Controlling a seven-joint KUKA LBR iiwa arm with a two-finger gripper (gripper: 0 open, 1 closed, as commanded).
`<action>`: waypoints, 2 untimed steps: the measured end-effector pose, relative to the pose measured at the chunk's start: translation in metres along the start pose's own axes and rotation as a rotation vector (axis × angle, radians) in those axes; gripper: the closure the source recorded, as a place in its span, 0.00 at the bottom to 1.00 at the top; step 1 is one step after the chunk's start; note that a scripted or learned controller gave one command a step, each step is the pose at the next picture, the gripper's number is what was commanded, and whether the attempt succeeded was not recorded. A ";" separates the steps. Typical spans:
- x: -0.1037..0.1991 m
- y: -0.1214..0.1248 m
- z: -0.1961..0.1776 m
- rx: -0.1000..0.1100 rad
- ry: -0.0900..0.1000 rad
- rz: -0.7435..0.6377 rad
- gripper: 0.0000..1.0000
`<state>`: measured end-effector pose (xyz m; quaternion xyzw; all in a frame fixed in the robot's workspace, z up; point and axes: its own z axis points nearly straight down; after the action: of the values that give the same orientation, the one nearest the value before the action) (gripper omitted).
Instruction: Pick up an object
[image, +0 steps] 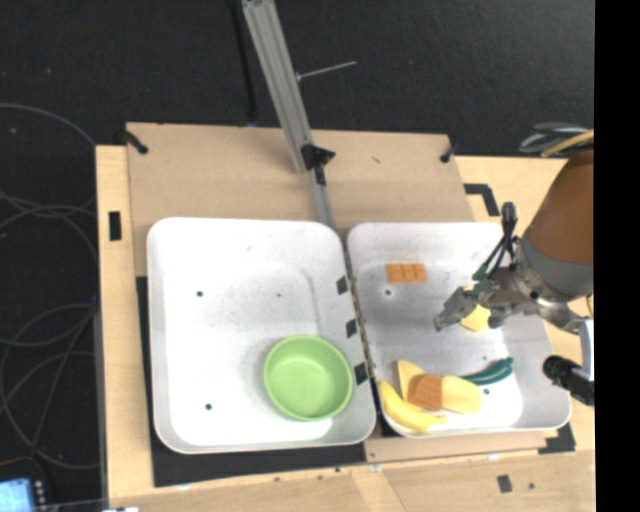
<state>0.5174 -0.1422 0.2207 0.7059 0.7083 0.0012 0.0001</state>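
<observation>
I see a bowl (308, 376) in the left bin's (200, 260) near corner; the right bin (420, 250) holds a waffle (406, 273) behind, a banana (410, 412) in front.

Two shallow white bins sit side by side on the counter (250, 180): the left bin (200, 260) and the right bin (420, 245). The left bin holds one green bowl (307, 377). The right bin holds one orange waffle-like tile (406, 273) on the far side, one yellow banana (405, 413), one orange-brown block (425, 392), one teal-handled tool (494, 373) and one small yellow piece (477, 319)
</observation>
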 end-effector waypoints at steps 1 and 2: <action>0.000 0.000 0.000 -0.001 0.000 0.001 0.00; 0.000 -0.008 0.044 0.001 -0.002 0.004 0.00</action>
<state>0.5097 -0.1420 0.1763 0.7074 0.7068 0.0001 0.0007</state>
